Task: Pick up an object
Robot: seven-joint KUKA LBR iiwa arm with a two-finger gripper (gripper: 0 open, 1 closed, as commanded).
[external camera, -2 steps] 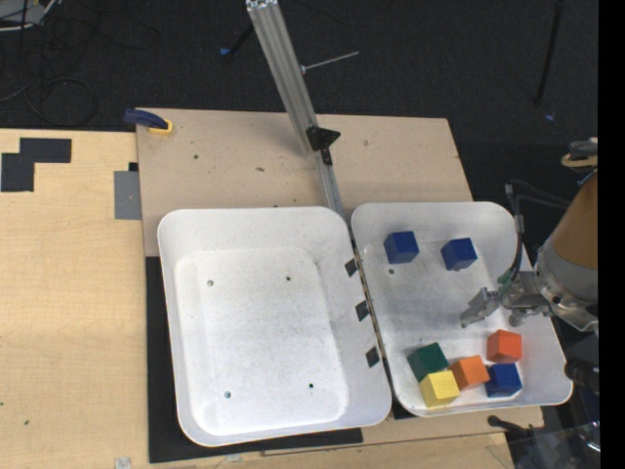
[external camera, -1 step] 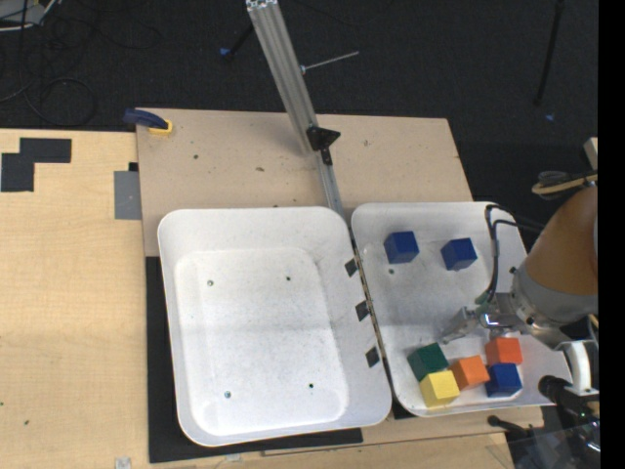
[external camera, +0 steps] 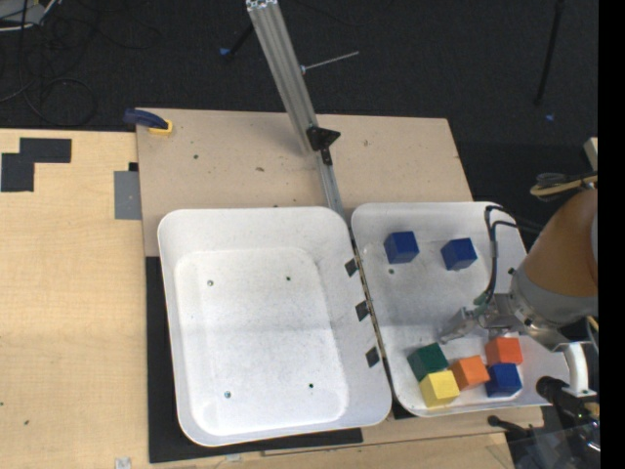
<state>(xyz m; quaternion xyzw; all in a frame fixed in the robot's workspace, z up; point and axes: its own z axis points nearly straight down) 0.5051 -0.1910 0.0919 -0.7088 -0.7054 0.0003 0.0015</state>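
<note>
Grey two-finger gripper [external camera: 467,324] low over right shallow white bin [external camera: 430,225], fingers' state cannot tell. Nothing visibly held. Just beside it, likely targets, clustered: small red cube [external camera: 506,349], orange cube [external camera: 471,369], green cube [external camera: 427,361]. Two blue cubes [external camera: 401,246] well apart.

A pale wooden worktop [external camera: 59,291] fills the left side, with black rectangular patches [external camera: 34,159] near its far edge. A tan board [external camera: 293,159] lies over it, a black mat [external camera: 161,360] showing at its near left. Beyond is a dark floor [external camera: 420,37] strewn with cables [external camera: 39,3]. A slanted aluminium rail [external camera: 285,66] rises from the board.
</note>
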